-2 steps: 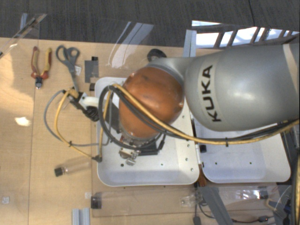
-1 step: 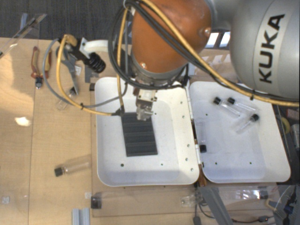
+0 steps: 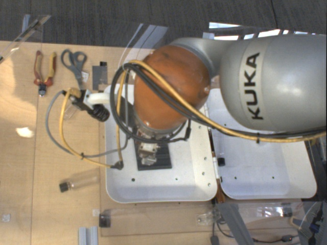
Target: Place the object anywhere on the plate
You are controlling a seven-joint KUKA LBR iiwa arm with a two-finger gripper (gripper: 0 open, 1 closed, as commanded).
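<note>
Closest to the lens, the grey KUKA arm (image 3: 265, 80) with its orange band (image 3: 171, 86) hangs over the left bin (image 3: 153, 188), hiding much of it. Below it I see the gripper (image 3: 148, 154) above a dark square plate (image 3: 162, 161). Whether it carries the object I cannot tell, so I should confirm that before lowering.
</note>
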